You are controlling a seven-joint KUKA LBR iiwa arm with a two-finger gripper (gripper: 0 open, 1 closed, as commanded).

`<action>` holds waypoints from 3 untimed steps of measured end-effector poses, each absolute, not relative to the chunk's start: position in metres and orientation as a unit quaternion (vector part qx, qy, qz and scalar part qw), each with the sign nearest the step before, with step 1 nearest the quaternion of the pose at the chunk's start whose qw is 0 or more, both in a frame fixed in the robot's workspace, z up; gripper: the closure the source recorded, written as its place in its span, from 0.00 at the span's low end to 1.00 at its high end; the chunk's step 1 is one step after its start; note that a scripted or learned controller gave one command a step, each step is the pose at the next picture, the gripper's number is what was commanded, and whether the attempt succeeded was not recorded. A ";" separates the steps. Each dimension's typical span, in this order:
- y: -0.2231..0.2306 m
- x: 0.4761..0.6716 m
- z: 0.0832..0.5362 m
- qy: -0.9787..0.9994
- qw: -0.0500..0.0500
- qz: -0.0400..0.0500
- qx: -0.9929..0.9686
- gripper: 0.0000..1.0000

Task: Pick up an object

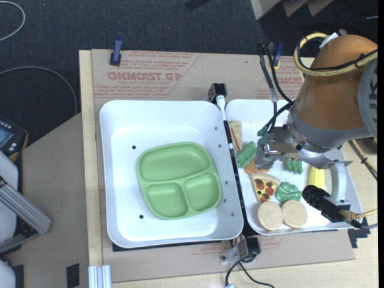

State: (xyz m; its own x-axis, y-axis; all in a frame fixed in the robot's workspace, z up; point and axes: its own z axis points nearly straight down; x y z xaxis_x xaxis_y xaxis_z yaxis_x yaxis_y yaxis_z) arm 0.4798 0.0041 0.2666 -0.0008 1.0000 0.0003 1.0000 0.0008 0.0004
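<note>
My gripper [264, 159] hangs low in the right bin [252, 108], above several toy foods. A green leafy piece [246, 155] lies just left of it, and a pizza slice [264, 186] lies just below it. A tan stick-shaped piece [234, 134] lies near the bin's left wall. A green lump [288, 192] and two round beige cookies [282, 214] sit at the bin's front. A yellow piece [316, 176] and another green piece [293, 165] lie to the right, partly hidden by the wrist. The arm hides the fingertips.
The left bin [117, 131] holds a green divided plate [179, 179] in its middle. A black divider rail [228, 143] runs between the bins. The arm's orange band [336, 83] covers the back right of the right bin.
</note>
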 end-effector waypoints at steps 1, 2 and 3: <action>0.080 0.479 0.268 0.710 0.000 0.001 0.705 1.00; 0.065 0.480 0.449 0.708 0.004 0.005 0.706 1.00; 0.083 0.480 0.332 0.707 -0.003 -0.005 0.707 1.00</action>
